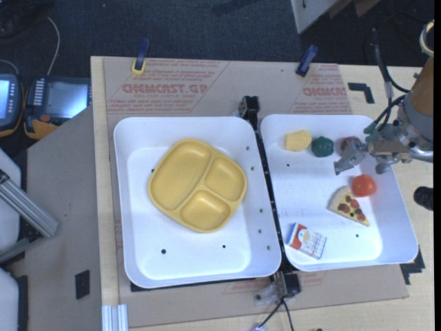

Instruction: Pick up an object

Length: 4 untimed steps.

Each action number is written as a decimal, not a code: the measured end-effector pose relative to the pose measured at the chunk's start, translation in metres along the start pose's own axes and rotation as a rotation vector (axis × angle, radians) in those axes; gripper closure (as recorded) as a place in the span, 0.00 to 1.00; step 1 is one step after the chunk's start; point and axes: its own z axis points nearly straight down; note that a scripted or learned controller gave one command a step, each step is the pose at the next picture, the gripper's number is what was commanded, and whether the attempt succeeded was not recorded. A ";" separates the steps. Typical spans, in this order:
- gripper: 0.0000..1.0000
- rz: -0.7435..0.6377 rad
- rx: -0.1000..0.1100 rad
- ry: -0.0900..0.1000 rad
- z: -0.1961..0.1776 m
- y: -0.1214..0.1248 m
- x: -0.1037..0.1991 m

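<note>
Above the right bin [396,250] the gripper [353,158] hangs low with fingers spread and nothing between them. Nothing is picked yet; the red tomato [364,184] lies just beside it, a likely target.

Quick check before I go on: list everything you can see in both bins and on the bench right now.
divided plate: one, yellow, middle of the left bin
yellow lump: one, top of the right bin
green ball: one, dark green, beside the yellow lump
red ball: one, below the gripper
pizza slice toy: one, tan with red spots, right bin centre
small carton: one, white, red and blue, lower part of right bin
clamps: two, blue, bench's far edge
gripper: one, grey, above the right bin's upper right
</note>
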 end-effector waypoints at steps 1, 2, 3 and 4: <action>0.00 -0.002 -0.010 -0.002 -0.005 0.002 0.000; 0.00 -0.001 -0.002 0.000 0.040 0.000 -0.005; 0.00 -0.001 -0.003 0.000 0.085 -0.007 -0.004; 0.00 -0.002 -0.001 0.001 0.133 -0.012 0.004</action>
